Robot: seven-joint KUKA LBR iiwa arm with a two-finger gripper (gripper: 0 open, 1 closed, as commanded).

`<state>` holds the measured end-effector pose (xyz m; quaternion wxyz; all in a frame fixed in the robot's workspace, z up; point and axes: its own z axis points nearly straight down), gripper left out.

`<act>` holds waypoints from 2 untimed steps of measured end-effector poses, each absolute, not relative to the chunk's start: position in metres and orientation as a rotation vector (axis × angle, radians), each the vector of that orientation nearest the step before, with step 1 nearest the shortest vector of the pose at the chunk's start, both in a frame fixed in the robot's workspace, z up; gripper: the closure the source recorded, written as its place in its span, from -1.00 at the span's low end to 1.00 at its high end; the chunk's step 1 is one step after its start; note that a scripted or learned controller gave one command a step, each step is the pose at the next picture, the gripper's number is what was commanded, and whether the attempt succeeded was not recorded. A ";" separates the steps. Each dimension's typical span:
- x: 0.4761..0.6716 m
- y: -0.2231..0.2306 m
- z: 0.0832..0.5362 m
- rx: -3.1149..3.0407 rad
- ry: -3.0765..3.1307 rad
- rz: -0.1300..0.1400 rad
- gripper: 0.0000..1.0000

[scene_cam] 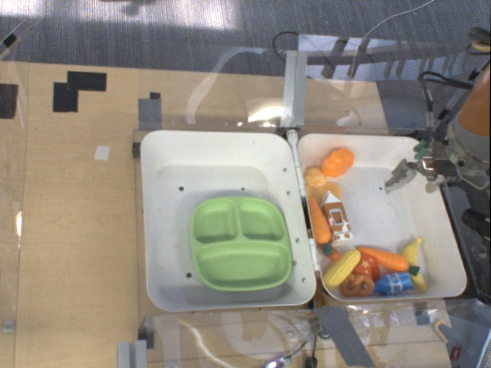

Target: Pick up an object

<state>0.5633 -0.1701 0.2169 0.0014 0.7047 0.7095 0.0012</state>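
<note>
The gripper (400, 176) hangs over the right bin (399, 213), above bare floor; I cannot tell its state. Toys lie along the bin's left and front sides.

1. Two white bins: the left bin (153, 205) and the right bin (430, 228), side by side.
2. One green divided plate (241, 244), in the left bin.
3. Two carrots, right of the plate: one (317, 221) by the divider, one (385, 258) further right.
4. One orange fruit (338, 162).
5. One corn cob (342, 267).
6. One small banana (413, 251).
7. One pretzel (356, 286).
8. One blue can (394, 284).
9. One small carton (336, 215).
</note>
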 end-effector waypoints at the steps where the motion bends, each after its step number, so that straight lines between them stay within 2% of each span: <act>1: 0.596 -0.121 0.115 2.213 2.229 0.002 -1.00; 2: 0.666 -0.105 0.092 2.293 2.142 0.004 -1.00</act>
